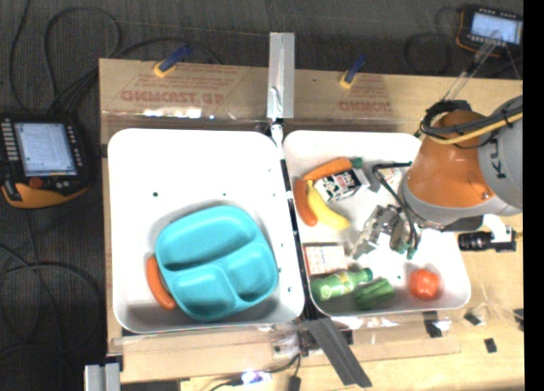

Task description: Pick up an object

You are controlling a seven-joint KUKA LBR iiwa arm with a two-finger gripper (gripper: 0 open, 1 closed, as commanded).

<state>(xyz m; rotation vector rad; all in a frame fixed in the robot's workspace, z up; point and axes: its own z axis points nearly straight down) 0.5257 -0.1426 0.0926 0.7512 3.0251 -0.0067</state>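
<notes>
We hovered our jaws, apparently parted and grasping nothing, over the right bin; descending onto the banana seemed next

A robotics lab — teach pendant, floor cables, clamped cardboard bench.

The gripper hangs over the right bin; a blue tray fills the left bin.

Crowded right bin: banana and carrot at the back left, green bottle and tomato along the front. Open floor between them. Left bin roomy at the back, blocked in front by blue tray.
</notes>
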